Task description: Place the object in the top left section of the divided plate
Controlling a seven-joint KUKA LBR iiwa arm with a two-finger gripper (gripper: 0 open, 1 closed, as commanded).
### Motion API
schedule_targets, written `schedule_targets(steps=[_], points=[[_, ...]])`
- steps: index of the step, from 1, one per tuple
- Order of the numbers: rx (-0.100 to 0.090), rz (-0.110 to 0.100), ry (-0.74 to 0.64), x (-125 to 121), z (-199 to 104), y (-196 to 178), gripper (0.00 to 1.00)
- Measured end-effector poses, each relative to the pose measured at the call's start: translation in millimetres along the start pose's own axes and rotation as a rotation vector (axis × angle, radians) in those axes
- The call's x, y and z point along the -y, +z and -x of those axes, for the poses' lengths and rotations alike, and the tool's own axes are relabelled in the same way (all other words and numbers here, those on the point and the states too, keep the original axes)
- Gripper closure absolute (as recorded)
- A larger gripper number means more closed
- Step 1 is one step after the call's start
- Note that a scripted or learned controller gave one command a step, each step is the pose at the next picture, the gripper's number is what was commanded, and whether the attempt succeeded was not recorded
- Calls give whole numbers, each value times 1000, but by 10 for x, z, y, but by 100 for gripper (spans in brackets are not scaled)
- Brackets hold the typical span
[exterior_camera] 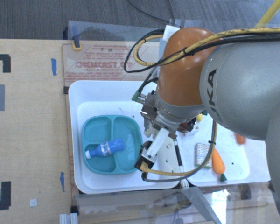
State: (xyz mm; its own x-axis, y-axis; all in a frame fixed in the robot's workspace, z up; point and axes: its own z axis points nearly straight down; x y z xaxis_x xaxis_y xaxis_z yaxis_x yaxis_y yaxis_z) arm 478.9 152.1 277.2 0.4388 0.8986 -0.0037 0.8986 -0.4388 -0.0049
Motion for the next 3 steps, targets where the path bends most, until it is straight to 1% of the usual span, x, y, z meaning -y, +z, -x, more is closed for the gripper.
schedule_targets(steps=[1, 2, 3], points=[[-2, 4, -1, 211, -425, -247, 100], [0, 1, 4, 125, -252, -38, 100], [0, 1, 4, 125, -252, -39, 0]])
